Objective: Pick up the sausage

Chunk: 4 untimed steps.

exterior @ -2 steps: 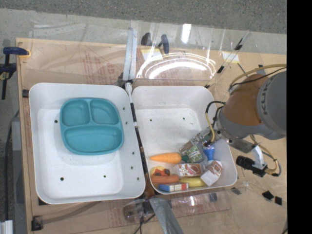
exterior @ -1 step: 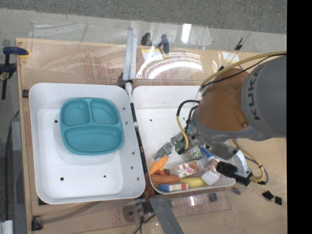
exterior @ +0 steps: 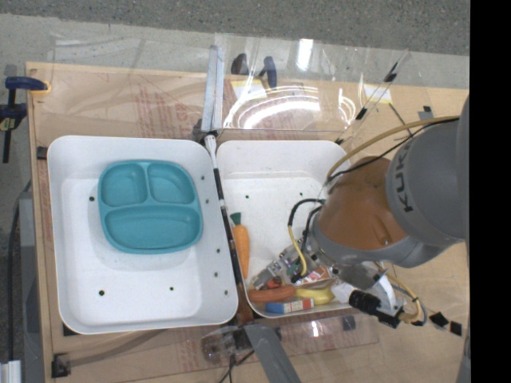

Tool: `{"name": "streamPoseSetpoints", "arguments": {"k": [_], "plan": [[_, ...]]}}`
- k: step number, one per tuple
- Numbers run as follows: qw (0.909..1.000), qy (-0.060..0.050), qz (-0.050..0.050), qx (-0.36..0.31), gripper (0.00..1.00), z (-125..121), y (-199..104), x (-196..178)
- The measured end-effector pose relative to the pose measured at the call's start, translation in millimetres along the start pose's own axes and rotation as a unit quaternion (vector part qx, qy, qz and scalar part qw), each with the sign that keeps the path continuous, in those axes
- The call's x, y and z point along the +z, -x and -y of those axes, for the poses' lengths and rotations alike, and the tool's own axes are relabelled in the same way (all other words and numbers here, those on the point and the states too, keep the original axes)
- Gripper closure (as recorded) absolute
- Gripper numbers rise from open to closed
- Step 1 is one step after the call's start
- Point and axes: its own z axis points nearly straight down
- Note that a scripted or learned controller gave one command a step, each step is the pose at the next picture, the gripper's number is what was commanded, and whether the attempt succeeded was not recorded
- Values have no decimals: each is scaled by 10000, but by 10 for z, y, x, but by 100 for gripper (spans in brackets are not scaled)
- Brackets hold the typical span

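Teal plate (exterior: 150, 206), carrot (exterior: 240, 246)

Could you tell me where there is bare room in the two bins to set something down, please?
Left bin: bare floor in front of the teal divided plate, towards the near wall, and a narrower strip along its left side. Right bin: open floor at the far end, beyond the carrot. Crowded: the right bin's near corner, where carrot, sausage, a yellow piece and the gripper bunch together.

Arm (exterior: 399, 206) over right bin (exterior: 271, 166); teal plate (exterior: 149, 206) in left bin (exterior: 72, 238).
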Motion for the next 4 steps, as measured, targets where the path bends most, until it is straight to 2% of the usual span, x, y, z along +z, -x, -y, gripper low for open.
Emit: {"name": "streamPoseSetpoints", "arguments": {"k": [1,2,3,4], "plan": [[9671,-22,-5,2543,0,-165,-42,86],[9828,-1,35,1847,0,-65,-105,71],[9833,-3,-1,1822,100,-77,-120,-32],[9833,-4,-1,1821,0,-77,-120,-32]]}}
